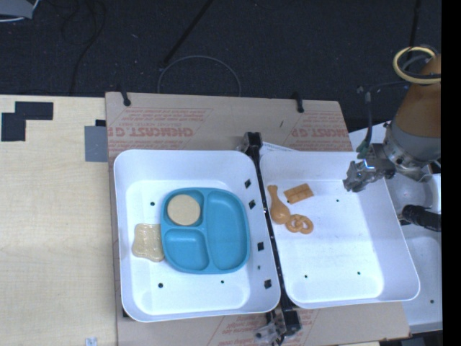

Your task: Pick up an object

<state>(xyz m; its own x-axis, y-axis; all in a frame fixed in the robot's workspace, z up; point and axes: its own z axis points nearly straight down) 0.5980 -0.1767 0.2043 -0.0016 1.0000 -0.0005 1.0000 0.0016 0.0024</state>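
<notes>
Claw [358,176] at right bin's [392,280] far right edge, grip state unclear, well apart from pretzel [298,225] and cracker [297,193]

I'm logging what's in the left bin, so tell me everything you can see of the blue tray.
The blue divided tray looks like smooth plastic, rounded at the corners, with three compartments: two smaller at its left, one long at its right. It lies flat in the left bin, slightly turned. A round tan cracker-like disc sits in the upper-left compartment. A pale toast-shaped piece lies against its left edge.
</notes>
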